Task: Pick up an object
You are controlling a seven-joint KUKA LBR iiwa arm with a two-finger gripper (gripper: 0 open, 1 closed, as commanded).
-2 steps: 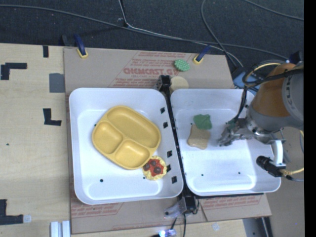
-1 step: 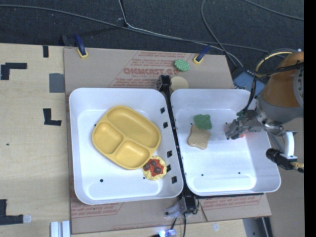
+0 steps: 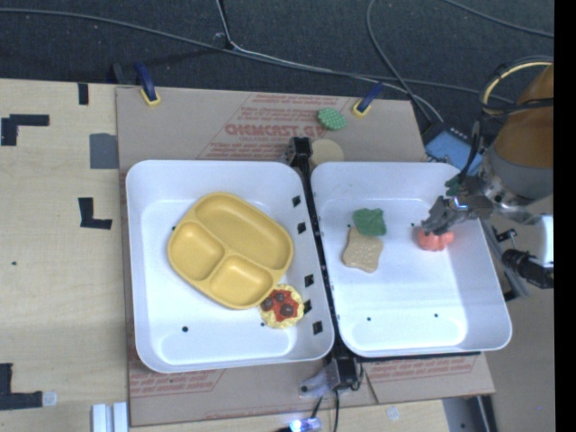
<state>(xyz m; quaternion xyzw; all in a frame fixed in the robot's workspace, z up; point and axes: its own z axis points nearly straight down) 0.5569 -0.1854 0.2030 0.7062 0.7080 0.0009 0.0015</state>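
Note:
The right bin point(image 3: 405, 327) holds a green leafy piece point(image 3: 369, 220), a tan bread-shaped piece point(image 3: 363, 254) just below it, and a small orange-red object point(image 3: 434, 239) near the bin's right wall. My gripper point(image 3: 443, 216) hangs directly over the orange-red object, its dark fingers reaching down to the object's top. The fingers' state is hidden by the slant of the view. In the left bin point(image 3: 148, 268) lie a yellow divided plate point(image 3: 230, 248) and a small pizza-like toy point(image 3: 283, 306) by the plate's lower right edge.
A green waffle-textured piece point(image 3: 331, 118) lies on the cardboard behind the bins, beside a tan disc point(image 3: 328, 150). Blue-and-yellow clamps point(image 3: 147, 88) hold the cardboard's far edge. Cables run across the dark floor at the top. The arm's body fills the right side.

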